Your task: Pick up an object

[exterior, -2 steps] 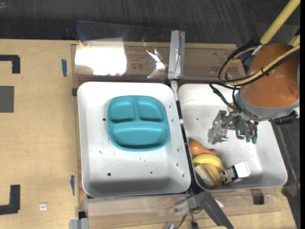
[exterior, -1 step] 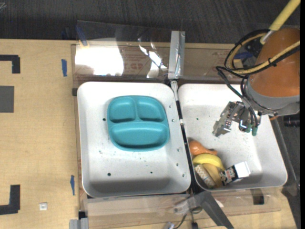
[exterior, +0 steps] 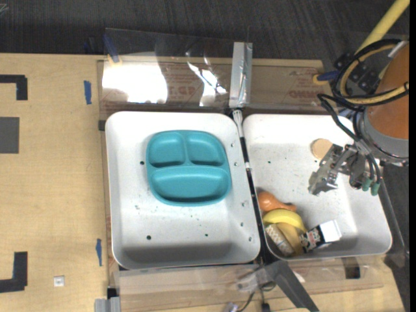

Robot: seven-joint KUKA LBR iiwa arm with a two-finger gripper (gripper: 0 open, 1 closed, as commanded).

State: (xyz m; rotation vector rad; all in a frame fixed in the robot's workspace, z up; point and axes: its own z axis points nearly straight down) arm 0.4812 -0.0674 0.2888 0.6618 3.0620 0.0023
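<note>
left bin [exterior: 123, 239]: holds teal divided plate [exterior: 188, 166], centred
right bin [exterior: 279, 142]: end effector [exterior: 323, 179] over its middle-right, nothing between fingers, fingers apart
near-left corner of right bin: orange fruit [exterior: 270, 201], banana [exterior: 286, 220], small white box [exterior: 325, 233], clustered, touching
far right of right bin: tan round piece [exterior: 320, 148]
surface [exterior: 45, 174]: tan board, left of bins

I work in what looks like a robotics lab, at a test bench rather than in any home or kitchen. My bench [exterior: 45, 174] is bare plywood marked with black tape corners [exterior: 16, 86] and blue tape tabs [exterior: 87, 91]. Two shallow white bins [exterior: 127, 135] sit side by side, a clear plastic sheet [exterior: 169, 77] stands behind them, and bundled cables [exterior: 364, 77] loop beside my orange-banded arm [exterior: 393, 103].
</note>
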